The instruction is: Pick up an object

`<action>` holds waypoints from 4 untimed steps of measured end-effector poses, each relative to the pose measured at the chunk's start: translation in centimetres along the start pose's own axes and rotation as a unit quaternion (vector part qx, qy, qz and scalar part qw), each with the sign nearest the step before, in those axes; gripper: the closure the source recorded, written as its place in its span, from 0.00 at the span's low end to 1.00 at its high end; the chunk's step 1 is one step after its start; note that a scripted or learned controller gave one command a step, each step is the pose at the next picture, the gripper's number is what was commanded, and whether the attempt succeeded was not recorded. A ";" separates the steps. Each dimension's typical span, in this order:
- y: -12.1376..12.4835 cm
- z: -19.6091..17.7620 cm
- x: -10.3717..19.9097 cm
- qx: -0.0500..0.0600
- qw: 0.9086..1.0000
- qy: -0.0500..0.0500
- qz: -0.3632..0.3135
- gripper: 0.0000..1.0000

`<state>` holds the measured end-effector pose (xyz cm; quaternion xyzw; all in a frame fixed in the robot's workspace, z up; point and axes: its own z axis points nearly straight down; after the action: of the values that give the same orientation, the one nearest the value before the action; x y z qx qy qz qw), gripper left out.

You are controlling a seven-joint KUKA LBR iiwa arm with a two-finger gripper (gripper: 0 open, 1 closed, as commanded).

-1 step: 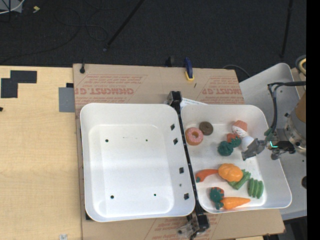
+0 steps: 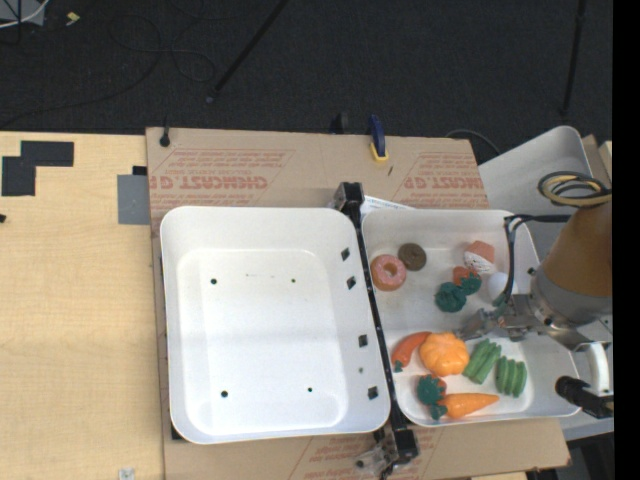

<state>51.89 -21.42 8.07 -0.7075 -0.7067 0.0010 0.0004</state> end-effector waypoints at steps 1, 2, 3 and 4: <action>5.8 -0.7 0.1 -0.002 1.000 0.000 -0.002 0.00; 11.9 -0.8 4.2 -0.002 1.000 0.001 -0.004 0.00; 11.6 -1.7 4.0 0.001 1.000 0.001 -0.003 1.00; 12.2 -0.5 6.0 0.005 1.000 0.001 0.000 1.00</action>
<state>64.13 -15.46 8.58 -0.7072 -0.7070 0.0037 0.0045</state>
